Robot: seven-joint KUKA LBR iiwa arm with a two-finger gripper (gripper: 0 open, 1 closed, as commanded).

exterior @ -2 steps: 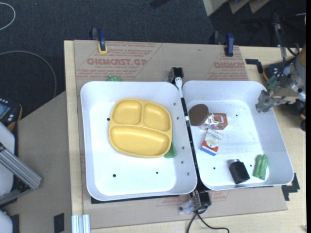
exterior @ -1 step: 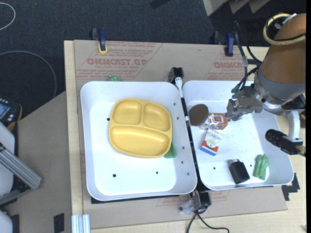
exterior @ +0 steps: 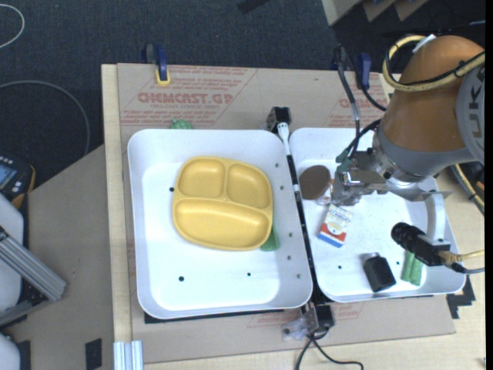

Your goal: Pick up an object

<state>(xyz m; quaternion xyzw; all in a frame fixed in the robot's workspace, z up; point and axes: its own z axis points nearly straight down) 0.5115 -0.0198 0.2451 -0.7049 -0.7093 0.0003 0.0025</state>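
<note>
End effector is lowered onto a small carton in the right bin; its grip cannot be told; a yellow tray is seen in the left bin.

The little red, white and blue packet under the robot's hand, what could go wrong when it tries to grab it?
The gripper sits right above the packet, which lies flat, so the fingers might slide off. A brown round thing lies close by and might get bumped. The packet is also near the bin wall, leaving little room.
</note>
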